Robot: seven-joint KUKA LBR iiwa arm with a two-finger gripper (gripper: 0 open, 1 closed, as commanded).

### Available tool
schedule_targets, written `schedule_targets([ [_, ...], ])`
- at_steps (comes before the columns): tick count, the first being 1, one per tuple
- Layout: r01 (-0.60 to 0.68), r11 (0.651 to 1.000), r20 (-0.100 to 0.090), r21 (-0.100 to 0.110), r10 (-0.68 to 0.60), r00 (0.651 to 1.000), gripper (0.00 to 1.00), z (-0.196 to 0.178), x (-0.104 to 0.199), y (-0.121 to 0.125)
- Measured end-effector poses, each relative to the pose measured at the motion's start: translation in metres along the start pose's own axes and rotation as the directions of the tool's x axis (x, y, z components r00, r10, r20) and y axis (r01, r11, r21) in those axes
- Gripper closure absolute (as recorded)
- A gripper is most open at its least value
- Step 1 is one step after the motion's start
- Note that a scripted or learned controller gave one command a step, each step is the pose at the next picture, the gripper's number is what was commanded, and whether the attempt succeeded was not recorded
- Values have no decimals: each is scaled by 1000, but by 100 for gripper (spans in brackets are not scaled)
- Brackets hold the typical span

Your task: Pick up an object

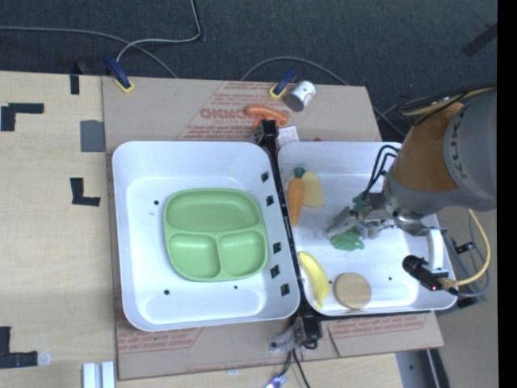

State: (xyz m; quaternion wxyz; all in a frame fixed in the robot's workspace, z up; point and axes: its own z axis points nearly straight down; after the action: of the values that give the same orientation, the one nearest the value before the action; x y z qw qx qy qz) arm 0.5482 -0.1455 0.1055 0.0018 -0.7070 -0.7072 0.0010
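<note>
The tool (349,223), grip state unclear, hovers over a soft green object (349,240) above the cardboard-covered wooden surface (48,241).

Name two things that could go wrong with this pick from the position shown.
1. The gripper sits right at the edge of the small green item; a close there may slip off it.
2. The carrot, banana and round wooden disc lie nearby in the right bin; a sideways sweep could knock them.
</note>
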Motion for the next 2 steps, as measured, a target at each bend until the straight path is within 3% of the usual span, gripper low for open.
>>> schedule_targets([
  [1,-1,1000,2,-4,1,1000,0,19,1,7],
  [2,0,1000,3,-6,0,1000,100,10,1,7],
])
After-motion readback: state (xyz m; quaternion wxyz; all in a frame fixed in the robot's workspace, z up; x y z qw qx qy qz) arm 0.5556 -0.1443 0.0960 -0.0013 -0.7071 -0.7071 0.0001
